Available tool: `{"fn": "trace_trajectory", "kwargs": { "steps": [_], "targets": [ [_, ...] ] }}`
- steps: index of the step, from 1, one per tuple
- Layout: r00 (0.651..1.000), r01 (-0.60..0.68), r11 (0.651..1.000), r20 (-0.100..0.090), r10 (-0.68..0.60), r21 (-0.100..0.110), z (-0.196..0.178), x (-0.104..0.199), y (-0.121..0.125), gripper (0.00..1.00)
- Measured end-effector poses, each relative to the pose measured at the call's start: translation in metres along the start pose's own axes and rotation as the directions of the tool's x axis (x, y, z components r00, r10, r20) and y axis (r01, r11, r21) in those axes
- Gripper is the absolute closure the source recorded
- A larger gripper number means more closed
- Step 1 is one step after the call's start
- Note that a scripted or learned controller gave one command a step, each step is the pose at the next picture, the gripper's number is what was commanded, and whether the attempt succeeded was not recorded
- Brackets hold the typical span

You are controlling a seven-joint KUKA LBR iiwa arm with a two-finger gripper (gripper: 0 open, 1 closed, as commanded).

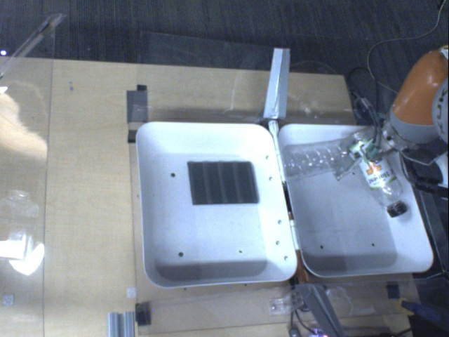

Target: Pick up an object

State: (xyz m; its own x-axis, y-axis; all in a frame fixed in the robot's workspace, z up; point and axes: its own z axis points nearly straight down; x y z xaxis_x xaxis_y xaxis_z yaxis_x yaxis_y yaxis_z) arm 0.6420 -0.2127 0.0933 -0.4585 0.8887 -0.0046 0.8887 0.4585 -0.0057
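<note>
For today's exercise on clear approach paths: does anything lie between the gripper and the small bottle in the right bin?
Nothing visible does. The gripper sits right at the upper end of the small bottle, near the right bin's far right side. A clear plastic tray lies just left of them, beside the path rather than across it.

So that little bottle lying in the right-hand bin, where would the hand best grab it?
Probably across its labelled middle, coming straight down from above. The bottle lies on its side near the right bin's far right edge, dark cap toward the camera, so its round body offers two opposite sides for the hand to pinch.
</note>
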Motion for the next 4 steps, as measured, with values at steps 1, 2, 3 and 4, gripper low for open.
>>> {"fn": "trace_trajectory", "kwargs": {
  "steps": [1,2,3,4],
  "targets": [
    [1.0,0.014,1.0,0.023,-0.014,-0.009,-0.003,0.013,0.0,0.0],
    [0.995,0.097,0.995,0.021,-0.097,0.003,-0.005,0.012,0.011,0.0],
    [0.994,-0.098,0.994,-0.04,0.1,0.04,-0.003,-0.004,0.02,0.0],
    [0.995,-0.093,0.995,-0.041,0.095,0.047,-0.012,-0.003,0.019,1.0]
  ]
}}
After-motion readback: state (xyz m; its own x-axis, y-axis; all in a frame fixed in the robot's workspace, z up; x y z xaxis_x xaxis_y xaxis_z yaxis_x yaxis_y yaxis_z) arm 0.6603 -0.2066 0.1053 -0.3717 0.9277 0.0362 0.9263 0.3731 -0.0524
